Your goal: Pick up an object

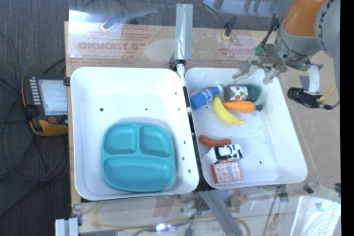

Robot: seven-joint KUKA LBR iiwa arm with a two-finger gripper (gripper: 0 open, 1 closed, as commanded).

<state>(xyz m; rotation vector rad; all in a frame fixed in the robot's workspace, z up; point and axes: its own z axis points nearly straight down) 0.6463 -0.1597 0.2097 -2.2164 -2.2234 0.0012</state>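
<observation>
The grey two-finger gripper (pixel 256 70) hangs over the right white plastic bin (pixel 287 135) at its far edge, fingers spread wide and holding nothing. The nearest of 2 candidates, a small dark bottle with a red label (pixel 243 92), lies just below-left (long axis across the bin), touching the orange plastic carrot (pixel 240 106).

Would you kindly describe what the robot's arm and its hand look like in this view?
The arm is rounded, grey on its casing with a broad orange band above the wrist. Its hand is a small grey metal assembly with thin splayed fingers. A black cable hangs beside the wrist.
</observation>
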